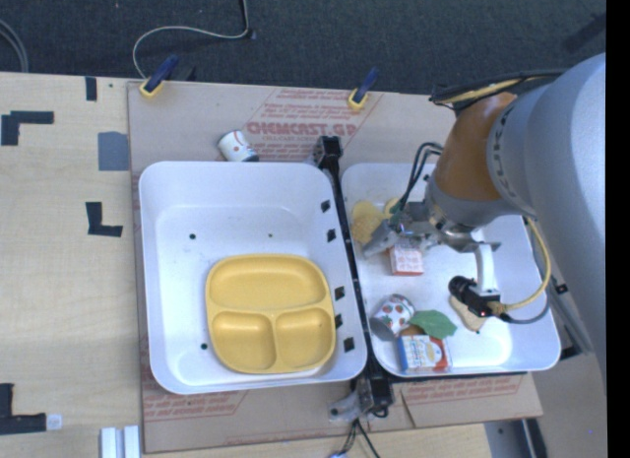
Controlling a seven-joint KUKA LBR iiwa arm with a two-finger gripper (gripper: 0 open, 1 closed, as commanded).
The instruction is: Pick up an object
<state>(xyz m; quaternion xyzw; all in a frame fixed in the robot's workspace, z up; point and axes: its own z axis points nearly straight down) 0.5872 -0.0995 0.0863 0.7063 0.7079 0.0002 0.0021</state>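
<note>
My gripper (391,233) hangs low over the upper left part of the right bin (522,348), under the orange band of the arm. It sits between a pale yellow item (365,217) to its left and a small pink-and-white box (407,262) just below it. I cannot see anything held in it. Nearer the front of that bin lie a speckled grey-and-red ball (394,311), a green leaf-shaped piece (434,324) and a small red-and-blue carton (423,353).
The left bin (187,210) holds a yellow divided plate (271,312). A small white cup (234,146) lies on the cardboard behind the left bin. Black clips run along the divider (340,249) between the bins.
</note>
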